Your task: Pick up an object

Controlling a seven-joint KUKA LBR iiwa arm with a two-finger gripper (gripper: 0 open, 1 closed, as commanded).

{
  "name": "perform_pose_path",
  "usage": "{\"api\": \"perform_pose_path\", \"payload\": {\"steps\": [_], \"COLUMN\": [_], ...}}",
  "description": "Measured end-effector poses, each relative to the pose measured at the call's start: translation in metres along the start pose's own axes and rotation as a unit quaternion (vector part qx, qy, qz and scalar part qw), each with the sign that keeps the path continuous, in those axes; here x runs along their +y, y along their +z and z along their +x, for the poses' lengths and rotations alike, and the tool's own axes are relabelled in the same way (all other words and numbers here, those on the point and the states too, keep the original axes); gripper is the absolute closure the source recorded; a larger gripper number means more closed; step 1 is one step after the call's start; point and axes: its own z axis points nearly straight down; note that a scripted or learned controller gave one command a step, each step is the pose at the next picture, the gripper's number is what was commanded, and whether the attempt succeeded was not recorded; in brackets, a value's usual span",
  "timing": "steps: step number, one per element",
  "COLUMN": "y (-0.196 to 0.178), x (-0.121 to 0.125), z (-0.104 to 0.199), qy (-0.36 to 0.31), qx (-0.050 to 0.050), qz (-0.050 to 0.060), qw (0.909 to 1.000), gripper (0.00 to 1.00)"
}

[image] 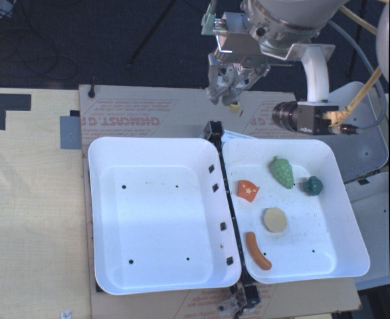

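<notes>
The right bin [344, 198] holds several small things. A bunch of green grapes [282, 171] lies near its back, with a dark teal broccoli-like piece [312, 185] to its right. A red wedge with a yellow star [248, 191] sits near the divider. A pale round biscuit [274, 220] lies mid-bin, and an orange sausage [258, 251] lies near the front. My gripper [229, 92] hangs high above the bench, behind the bins' back edge and over the cardboard. Nothing shows between its fingers.
The left bin [105, 178] stands beside the right one, joined by a black clip strip [222, 205]. Both rest on a cardboard sheet [148, 115]. Pale wooden bench surface [28, 198] extends to the left.
</notes>
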Motion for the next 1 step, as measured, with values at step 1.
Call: {"api": "perform_pose_path", "payload": {"steps": [1], "y": [0.0086], "x": [-0.0025], "z": [0.068], "qy": [-0.002], "qx": [-0.002], "qz": [0.007], "qw": [1.0], "gripper": [1.0]}}
